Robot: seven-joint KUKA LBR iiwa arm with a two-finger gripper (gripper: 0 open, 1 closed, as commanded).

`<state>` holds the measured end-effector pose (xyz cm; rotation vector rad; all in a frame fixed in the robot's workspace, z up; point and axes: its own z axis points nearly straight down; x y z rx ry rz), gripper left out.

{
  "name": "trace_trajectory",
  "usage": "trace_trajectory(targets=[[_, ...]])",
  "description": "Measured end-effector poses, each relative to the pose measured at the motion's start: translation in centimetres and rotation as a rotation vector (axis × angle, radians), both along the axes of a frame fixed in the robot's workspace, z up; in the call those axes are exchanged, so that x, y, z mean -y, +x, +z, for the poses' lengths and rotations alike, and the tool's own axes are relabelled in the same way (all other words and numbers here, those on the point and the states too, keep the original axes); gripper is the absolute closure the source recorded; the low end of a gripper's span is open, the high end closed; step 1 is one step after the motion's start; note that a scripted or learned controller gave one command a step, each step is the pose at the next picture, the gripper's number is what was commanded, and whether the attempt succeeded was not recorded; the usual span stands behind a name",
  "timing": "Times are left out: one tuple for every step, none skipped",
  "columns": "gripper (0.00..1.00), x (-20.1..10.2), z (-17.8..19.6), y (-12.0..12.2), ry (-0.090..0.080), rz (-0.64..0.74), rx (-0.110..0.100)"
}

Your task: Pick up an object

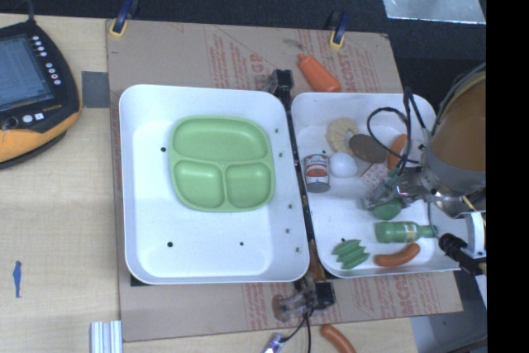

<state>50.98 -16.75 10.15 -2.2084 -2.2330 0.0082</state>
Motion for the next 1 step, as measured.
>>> trace_trajectory(targets=[[1.00,-8.25,9.09,6.88,0.004,-0.006,0.003]])
